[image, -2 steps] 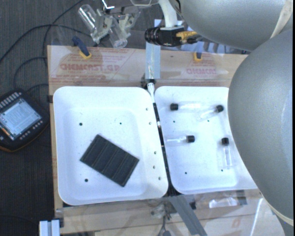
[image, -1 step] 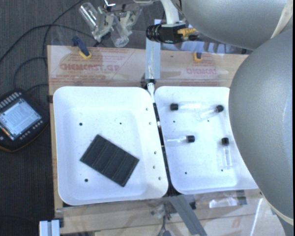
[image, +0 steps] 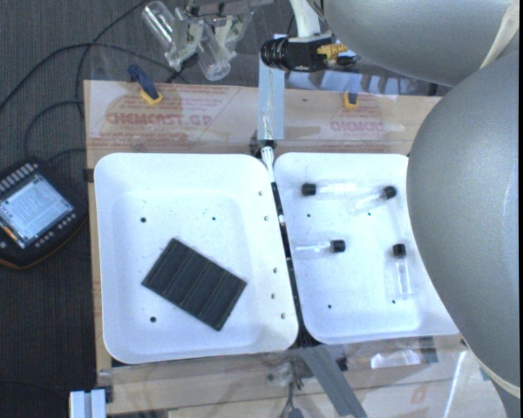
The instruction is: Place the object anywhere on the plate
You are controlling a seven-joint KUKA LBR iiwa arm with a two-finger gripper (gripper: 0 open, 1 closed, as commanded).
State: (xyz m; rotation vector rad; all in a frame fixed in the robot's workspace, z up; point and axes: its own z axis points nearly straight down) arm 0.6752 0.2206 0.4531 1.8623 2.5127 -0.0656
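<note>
Seen from above, two shallow white bins sit side by side on a bench. In the left white bin (image: 113, 190) lies the dark grey ribbed rectangular plate (image: 194, 283), flat on the floor with its long axis running diagonally from upper left to lower right. The right white bin (image: 366, 320) holds four small clear vials with black caps, well apart from one another: one near the far-left corner (image: 329, 187), one near the far right (image: 373, 199), one towards the middle left (image: 318, 248) and one on the right, lying lengthways (image: 402, 274). Any of them may be the object to move; none is on the plate. The two-finger gripper (image: 200, 43) hangs beyond the bench's far edge, up and left of the vials — so the vials lie towards the viewer and to the right of it, the plate towards the viewer and slightly left. Its tip is glassy and tangled with clutter behind; whether it is open, closed or carrying anything cannot be told. The grey arm (image: 479, 207), huge and blurred, covers the right bin's right edge. A black handheld control pendant (image: 26, 212) lies left of the bench.
</note>
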